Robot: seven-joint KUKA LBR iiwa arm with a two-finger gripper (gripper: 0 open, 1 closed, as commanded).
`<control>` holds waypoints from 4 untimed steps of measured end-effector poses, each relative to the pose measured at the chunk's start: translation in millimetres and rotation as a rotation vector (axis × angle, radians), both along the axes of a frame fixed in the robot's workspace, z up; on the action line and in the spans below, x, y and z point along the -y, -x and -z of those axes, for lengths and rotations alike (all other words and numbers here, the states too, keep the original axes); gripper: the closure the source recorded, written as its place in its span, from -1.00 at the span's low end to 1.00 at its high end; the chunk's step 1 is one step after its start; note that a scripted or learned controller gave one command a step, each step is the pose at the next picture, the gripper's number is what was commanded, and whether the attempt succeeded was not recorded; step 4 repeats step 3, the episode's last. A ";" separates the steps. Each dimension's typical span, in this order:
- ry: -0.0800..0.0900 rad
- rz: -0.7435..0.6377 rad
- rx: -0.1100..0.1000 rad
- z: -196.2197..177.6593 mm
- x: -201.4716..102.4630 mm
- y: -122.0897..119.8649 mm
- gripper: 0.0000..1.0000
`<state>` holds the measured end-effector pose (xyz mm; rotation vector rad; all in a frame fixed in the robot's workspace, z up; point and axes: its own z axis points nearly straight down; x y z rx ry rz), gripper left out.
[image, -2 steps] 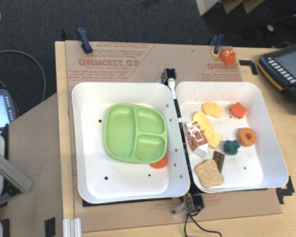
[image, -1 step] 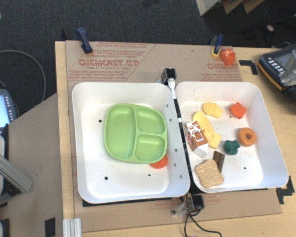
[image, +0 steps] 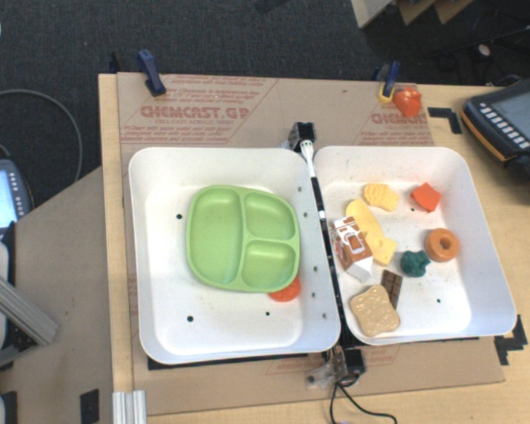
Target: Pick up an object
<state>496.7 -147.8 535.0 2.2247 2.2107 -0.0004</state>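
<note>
The right bin [image: 477,263] holds several small toy foods: a yellow ridged piece [image: 381,196], an orange-red block [image: 426,197], a brown doughnut [image: 442,245], a dark green lump [image: 413,262], a yellow banana-like piece [image: 369,230], a red-and-white carton [image: 352,244], a dark chocolate bar [image: 390,287] and a tan slice of bread [image: 374,311]. In the left bin [image: 159,307] lies a green divided plate [image: 244,238], with a red-orange item [image: 284,291] poking out from under its front right edge.
The bins sit on a cardboard-covered bench [image: 203,109]. Blue clamps [image: 149,71] hold its back edge, and an orange ball [image: 407,102] rests near the right clamp. A black and orange handheld device [image: 505,126] lies at the far right.
</note>
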 end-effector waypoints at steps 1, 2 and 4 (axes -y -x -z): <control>0.000 0.000 -0.002 16.4 70.0 -17.3 1.00; 0.002 -0.006 0.007 3.0 66.4 -18.0 1.00; 0.004 -0.006 0.010 -7.9 66.6 -18.5 1.00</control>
